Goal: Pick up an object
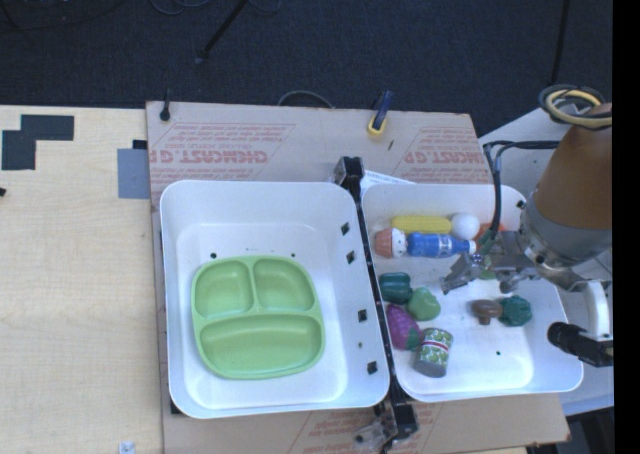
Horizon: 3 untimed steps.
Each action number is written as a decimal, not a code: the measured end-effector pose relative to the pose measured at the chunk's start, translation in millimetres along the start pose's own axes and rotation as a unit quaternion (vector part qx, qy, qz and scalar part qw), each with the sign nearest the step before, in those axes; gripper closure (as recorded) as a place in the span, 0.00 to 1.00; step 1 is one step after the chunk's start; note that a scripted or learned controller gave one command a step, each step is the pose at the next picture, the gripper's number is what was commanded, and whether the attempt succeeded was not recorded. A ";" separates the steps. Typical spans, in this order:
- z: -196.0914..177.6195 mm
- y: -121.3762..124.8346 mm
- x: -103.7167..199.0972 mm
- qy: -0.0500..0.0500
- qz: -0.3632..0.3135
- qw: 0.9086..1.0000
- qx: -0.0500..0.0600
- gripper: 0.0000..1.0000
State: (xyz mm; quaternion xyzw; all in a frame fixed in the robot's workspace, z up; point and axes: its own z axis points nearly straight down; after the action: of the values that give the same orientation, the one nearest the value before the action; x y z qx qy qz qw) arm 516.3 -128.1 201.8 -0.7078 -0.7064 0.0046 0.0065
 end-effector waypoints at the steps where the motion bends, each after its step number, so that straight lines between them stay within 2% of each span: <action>1: -6.9 2.8 -0.3 -0.001 -0.001 1.000 -0.007 0.00; 2: 51.6 -1.4 10.3 0.000 -0.002 1.000 -0.003 0.00; 3: 99.5 -5.8 4.1 0.000 -0.001 1.000 -0.004 0.00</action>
State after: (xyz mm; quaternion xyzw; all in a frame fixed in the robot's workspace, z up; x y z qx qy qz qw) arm 508.9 -123.7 102.4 -0.7070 -0.7072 0.0020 0.0037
